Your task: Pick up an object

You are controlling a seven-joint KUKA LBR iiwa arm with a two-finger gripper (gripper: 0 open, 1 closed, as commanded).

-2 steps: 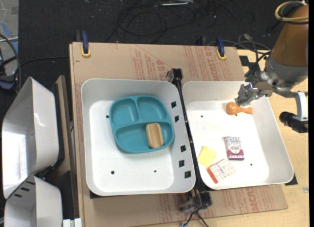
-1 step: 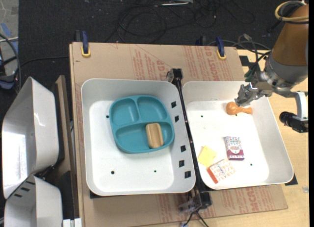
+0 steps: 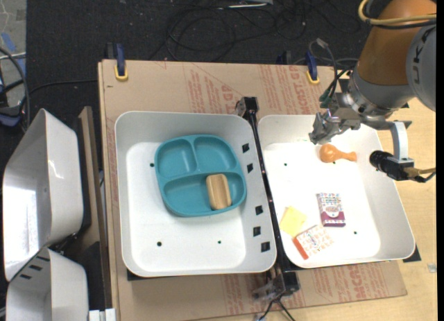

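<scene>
Hovering at the right bin's point(image 3: 388, 243) far edge, the end effector point(image 3: 326, 129) sits just beside an orange toy point(image 3: 334, 153); whether it is open or closed cannot be told. A clean pick likely calls for centring over the toy's round body before descending, avoiding the nearby bin wall.

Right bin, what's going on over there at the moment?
The arm reaches in from the right, with its gripper over the far left part of the right bin, just beside an orange object. Nothing can be seen between the jaws, so no pick is confirmed. Nearer the front of that bin lie a small purple card, a yellow piece and an orange-edged packet. The left bin holds a teal divided plate with a tan block on it.
</scene>
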